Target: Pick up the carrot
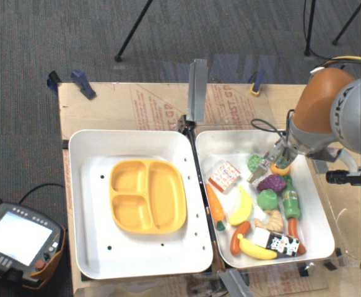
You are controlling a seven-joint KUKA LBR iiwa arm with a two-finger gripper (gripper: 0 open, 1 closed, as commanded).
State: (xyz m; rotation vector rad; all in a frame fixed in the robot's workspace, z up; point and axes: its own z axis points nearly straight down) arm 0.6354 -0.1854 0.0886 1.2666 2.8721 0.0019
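From the overhead camera, two white bins are sitting side by side on a cardboard-covered bench; the left bin [87, 166] is holding a yellow divided plate [148, 195] with bare white floor lying all around it, while the right bin [226, 142] is crowded with toy food, leaving open floor mostly along its upper edge and upper left corner. The carrot [215, 206] is lying in the right bin hard against its left wall, just beside the divider between the bins, so room on that side is tight; a banana [242, 206] is lying just to its right and a small red-and-white box [225, 176] is sitting just above it. The carrot is looking orange, slim and tapered, with a dark green tip at its lower end. Its long axis is running nearly parallel to the bin's left wall, the orange end pointing up and slightly left, the green end pointing down toward the near rim. The gripper [273, 163] is hanging over the upper middle of the right bin, near a purple bunch of grapes [271, 182] and a green vegetable [255, 163], well apart from the carrot; whether its fingers are spread or pressed together I cannot tell.
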